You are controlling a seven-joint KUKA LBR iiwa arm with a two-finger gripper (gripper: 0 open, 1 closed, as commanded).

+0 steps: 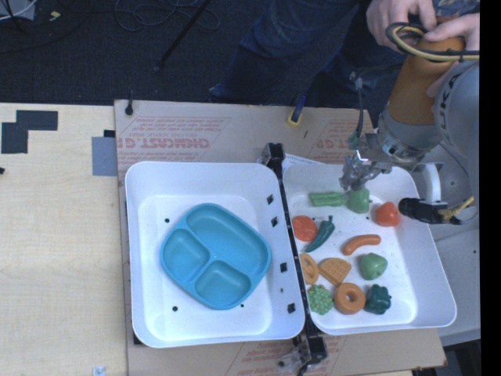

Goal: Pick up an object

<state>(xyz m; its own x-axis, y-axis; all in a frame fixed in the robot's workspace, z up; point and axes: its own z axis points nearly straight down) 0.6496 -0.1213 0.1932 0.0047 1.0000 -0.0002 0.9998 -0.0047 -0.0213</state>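
My gripper (356, 177) is positioned over the upper part of the right bin (429, 276), directly above a green cucumber-like piece (329, 199) and a light green round item (358, 201); contact cannot be confirmed. The same bin contains a red tomato (385, 214), a sausage (361, 244), a dark green chili (320, 234), a doughnut (349, 297) and broccoli (319, 298). The left bin (149, 210) holds a blue divided plate (214, 254). A person's hands (419, 14) grip my upper arm (419, 84).
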